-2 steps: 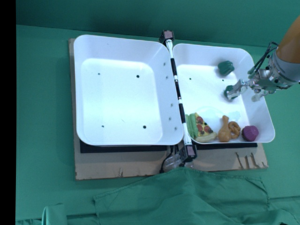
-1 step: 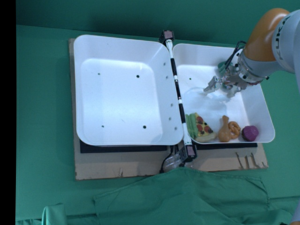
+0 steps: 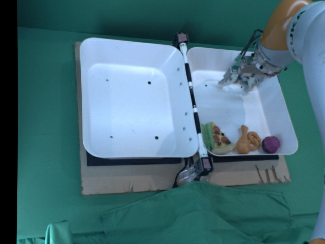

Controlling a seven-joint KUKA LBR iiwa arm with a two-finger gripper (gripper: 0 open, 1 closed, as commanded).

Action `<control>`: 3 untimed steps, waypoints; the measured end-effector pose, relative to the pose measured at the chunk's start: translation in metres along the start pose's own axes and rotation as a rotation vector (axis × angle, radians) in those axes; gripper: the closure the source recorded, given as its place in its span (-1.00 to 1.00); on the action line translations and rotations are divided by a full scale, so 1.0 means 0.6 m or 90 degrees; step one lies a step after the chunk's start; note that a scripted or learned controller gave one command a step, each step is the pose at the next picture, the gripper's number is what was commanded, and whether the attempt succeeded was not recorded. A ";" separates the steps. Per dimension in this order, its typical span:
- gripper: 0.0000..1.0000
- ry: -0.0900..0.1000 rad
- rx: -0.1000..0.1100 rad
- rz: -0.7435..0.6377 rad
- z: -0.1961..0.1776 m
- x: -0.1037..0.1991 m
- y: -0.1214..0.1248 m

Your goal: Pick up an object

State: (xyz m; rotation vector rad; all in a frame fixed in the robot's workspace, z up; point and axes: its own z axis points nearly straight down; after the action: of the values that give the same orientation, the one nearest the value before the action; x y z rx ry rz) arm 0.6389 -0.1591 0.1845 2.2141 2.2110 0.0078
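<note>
- Two shallow white bins sit side by side on a sheet of brown cardboard over a green cloth.
- The left bin has a few small dark dots on its floor.
- A black-and-white striped rod runs along the seam between the bins, with a small dark fitting at each end.
- The right bin holds three toys, all along its near edge.
- A toy pizza slice, with red spots and a green strip along one side, lies in the near left corner, up against the wall by the rod.
- An orange pretzel-like toy lies just right of the slice, apart from it.
- A small purple toy sits just right of the orange one, near the bin's near right corner.
- The grey arm with its orange band comes in from the upper right, and the gripper hangs over the far half of the right bin.
- Its fingers look spread, with bare white floor showing between them and nothing pinched.
- All three toys are well apart from the gripper, toward the near wall; the pizza slice lies roughly below it in the view, the orange and purple toys further to the right.
- Bare bin floor lies between the gripper and the toys, with nothing standing in the way.
</note>
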 end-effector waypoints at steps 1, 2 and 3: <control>-1.00 -0.001 -0.001 0.000 -0.002 0.053 -0.011; -1.00 0.000 -0.003 0.002 -0.004 0.017 -0.081; -1.00 0.002 0.005 0.001 0.004 -0.039 0.079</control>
State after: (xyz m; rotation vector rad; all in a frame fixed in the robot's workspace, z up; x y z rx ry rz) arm 0.6861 -0.1827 0.1827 2.2202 2.2152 0.0020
